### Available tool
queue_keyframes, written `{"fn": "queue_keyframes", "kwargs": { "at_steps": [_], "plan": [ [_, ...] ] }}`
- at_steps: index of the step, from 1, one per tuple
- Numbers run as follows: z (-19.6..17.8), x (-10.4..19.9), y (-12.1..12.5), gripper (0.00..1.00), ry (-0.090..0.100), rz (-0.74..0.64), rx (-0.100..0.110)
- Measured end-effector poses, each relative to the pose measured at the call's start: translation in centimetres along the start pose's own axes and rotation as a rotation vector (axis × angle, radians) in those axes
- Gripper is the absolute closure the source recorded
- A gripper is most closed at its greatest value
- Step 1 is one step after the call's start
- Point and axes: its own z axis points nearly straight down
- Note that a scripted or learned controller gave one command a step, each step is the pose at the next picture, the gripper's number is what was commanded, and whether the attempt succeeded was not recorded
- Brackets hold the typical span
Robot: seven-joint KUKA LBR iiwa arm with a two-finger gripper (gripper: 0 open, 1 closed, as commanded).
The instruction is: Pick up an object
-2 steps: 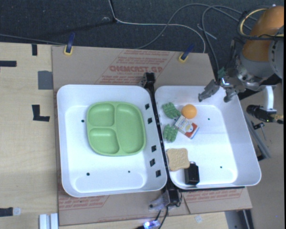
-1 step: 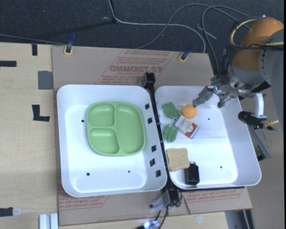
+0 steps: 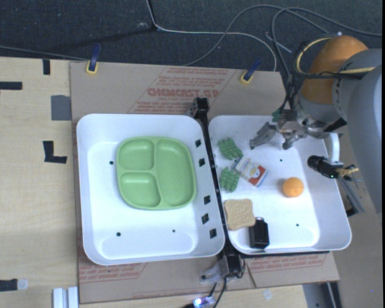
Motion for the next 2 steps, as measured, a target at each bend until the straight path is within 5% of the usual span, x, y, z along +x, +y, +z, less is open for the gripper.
{"fn": "queue_keyframes", "kwargs": {
  "at_steps": [1, 2],
  "plan": [
    [-1.1, 0.0, -0.1, 1.0, -0.001, 0.0, 0.002],
    [-6.0, -0.8, -0.4, 1.0, -0.001, 0.003, -0.002]
  ]
}}
